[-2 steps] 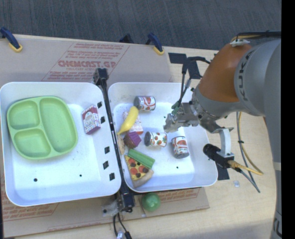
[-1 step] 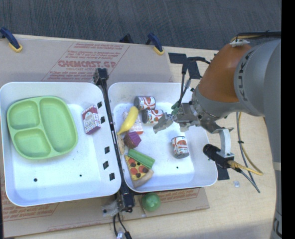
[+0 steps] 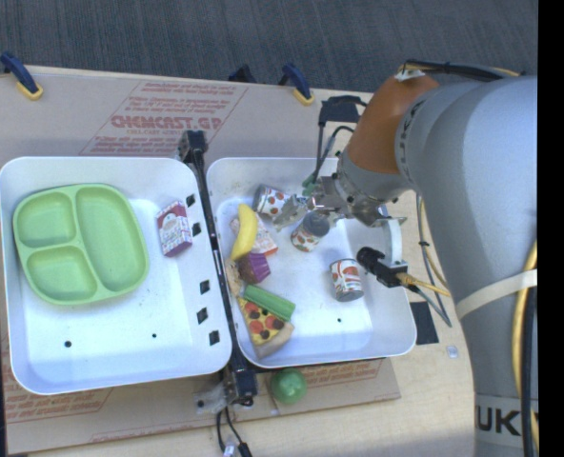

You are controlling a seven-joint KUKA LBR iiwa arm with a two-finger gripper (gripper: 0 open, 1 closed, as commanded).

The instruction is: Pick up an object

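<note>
A green ball (image 3: 287, 385) sits on the tabletop (image 3: 91, 103) just outside the near edge of the right bin (image 3: 387, 327). Inside that bin, a pizza slice (image 3: 263, 328) and green block (image 3: 268, 302) lie nearest, then a can (image 3: 346, 279), a banana (image 3: 245, 230), and two more cans (image 3: 308, 234) (image 3: 271, 201) by the claw (image 3: 312, 204). The arm hides much of the claw; I cannot tell its state. The left bin (image 3: 34, 360) holds a green tray (image 3: 78, 243) and small red box (image 3: 174, 228).
</note>
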